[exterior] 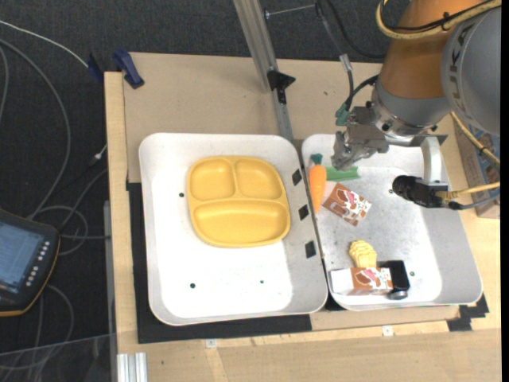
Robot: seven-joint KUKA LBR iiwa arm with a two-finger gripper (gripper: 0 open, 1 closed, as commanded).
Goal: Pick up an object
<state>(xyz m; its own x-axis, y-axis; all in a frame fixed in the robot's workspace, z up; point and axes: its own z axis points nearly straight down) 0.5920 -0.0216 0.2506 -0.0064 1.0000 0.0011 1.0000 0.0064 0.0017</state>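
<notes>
The carrot [317, 188] is seen in the right bin [453, 237], just left of and below the hand [347, 156], its long axis running toward and away from the camera; whether the hand is released or clenched cannot be told.

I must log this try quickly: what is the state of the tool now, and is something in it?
Tool: low in the right bin, beside the toy carrot; open or closed cannot be told, and nothing is seen held.

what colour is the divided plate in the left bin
Yellow: the divided plate in the left bin is plain yellow, clearest in the camera view.
</notes>
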